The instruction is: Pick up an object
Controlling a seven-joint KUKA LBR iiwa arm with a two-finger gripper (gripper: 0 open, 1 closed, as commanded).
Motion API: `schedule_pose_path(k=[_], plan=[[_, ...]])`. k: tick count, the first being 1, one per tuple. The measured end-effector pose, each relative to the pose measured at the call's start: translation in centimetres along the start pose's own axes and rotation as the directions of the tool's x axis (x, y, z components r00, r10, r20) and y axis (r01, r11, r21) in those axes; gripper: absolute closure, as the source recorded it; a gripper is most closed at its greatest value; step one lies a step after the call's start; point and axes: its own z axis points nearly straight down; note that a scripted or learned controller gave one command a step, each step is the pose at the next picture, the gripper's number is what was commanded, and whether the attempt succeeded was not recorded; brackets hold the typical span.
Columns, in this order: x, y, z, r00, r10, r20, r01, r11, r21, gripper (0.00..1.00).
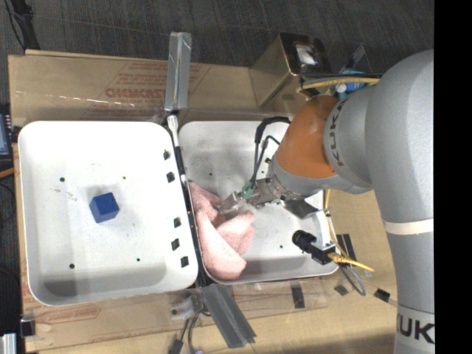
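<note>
Gripper sits low inside the right bin, near the bin's middle and a little toward its left wall, with its tip pointing to the left of the view. It meets the upper end of the pink cloth, touching or just above the crumpled fabric; whether it is open, closed, or has any of the cloth in its grasp cannot be told from this angle, since the tip is small and partly blended with the folds. The arm comes in from the right as a broad grey body and bends down over the bin's right side, and the orange band above the wrist hangs over the bin's upper right part. The pink cloth lies bunched along the left wall of the right bin, running from the gripper down to the near left corner. The blue cube rests alone in the left bin, left of that bin's centre and well apart from the gripper. Both bins sit side by side on a cardboard sheet.
</note>
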Motion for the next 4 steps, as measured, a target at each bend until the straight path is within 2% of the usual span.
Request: schedule_pose_path(k=[1,2,3,4], plan=[[4.0,-6.2,0.0,0.986,-0.167,0.001,0.167,0.986,-0.002,0.00],[1.3,-3.5,-3.7,0.994,-0.112,0.001,0.112,0.994,-0.002,0.00],[4.6,-4.5,-0.1,0.963,-0.268,0.003,0.268,0.963,-0.003,0.00],[4.6,-4.5,-0.1,0.963,-0.268,0.003,0.268,0.963,-0.003,0.00]])
